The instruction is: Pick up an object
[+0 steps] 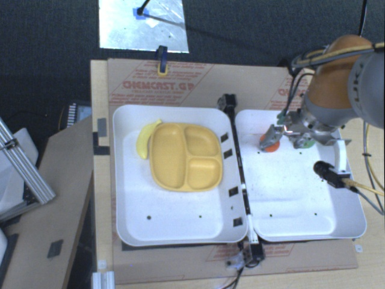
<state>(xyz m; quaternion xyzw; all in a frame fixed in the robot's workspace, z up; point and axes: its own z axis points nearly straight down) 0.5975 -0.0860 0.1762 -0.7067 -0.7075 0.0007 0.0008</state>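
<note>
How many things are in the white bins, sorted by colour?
Yellow: 2, the divided plate and the banana beside it in the left bin.
Orange-red: 1, a small thing in the right bin, by the hand.
Total: 3

Two bins sit side by side on the worktop (pixel 102 179). In the left bin (pixel 129 221) a divided tray (pixel 183 156) lies near the middle, with a banana (pixel 144 138) touching its left edge. In the right bin (pixel 301 215) a small object (pixel 271 141) lies near the far left corner, the gripper (pixel 287 131) just beside it.
</note>
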